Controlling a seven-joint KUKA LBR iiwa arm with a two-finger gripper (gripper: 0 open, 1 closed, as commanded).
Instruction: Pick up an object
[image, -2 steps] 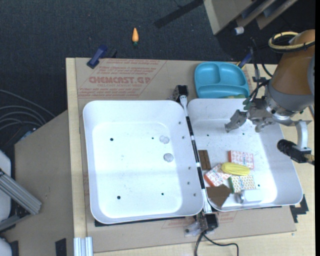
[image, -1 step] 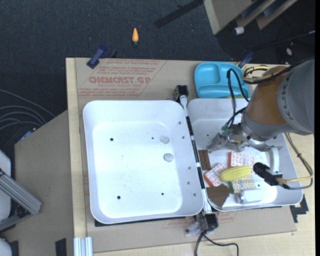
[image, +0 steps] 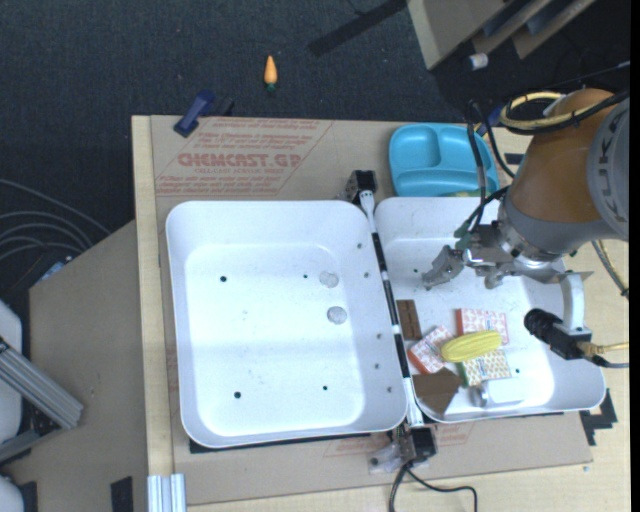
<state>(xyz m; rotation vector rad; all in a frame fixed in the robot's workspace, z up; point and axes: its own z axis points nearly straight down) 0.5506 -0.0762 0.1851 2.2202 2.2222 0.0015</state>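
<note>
A robotics lab: a plywood bench (image: 250, 150) printed with a supplier's name stands on dark carpet (image: 80, 80) and bears two white bins (image: 270, 320) clamped together. Loose cables (image: 40, 235) trail off its left edge, and aluminium framing (image: 40, 385) lies at the lower left corner.

A yellow corn cob (image: 471, 346) lies flat in the right bin (image: 420, 232), on top of small colored packets (image: 483, 322) near the front.
</note>
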